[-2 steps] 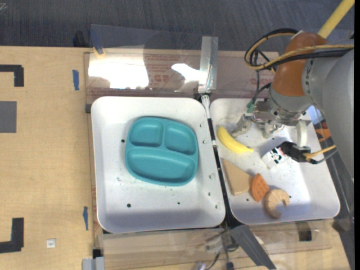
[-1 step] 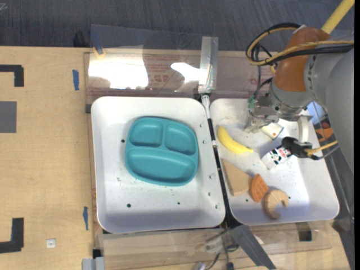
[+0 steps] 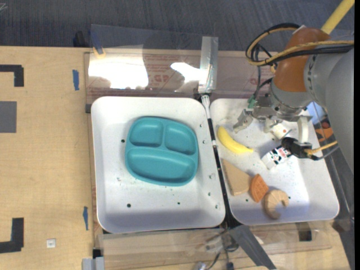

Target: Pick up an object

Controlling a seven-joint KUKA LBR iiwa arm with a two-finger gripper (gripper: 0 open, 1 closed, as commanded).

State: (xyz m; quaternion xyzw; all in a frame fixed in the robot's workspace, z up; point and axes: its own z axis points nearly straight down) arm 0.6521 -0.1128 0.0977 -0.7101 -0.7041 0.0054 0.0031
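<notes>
The teal divided plastic plate (image 3: 162,150) is lying centrally in the left white bin (image 3: 107,207); the yellow banana (image 3: 232,142) is lying near the left edge of the right white bin (image 3: 315,204).

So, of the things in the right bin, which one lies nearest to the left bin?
The yellow banana. It lies along the right bin's left wall, beside the divider, while the tan block, orange piece and wooden piece sit further right.

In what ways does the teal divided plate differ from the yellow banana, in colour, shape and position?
The teal divided plate is wide, flat and split into three compartments; the banana is slim and curved. The plate lies alone in the middle of the left bin, while the banana lies at the left edge of the right bin, beside other small items. The plate looks far larger than the banana. Both rest on a white bin floor.
</notes>
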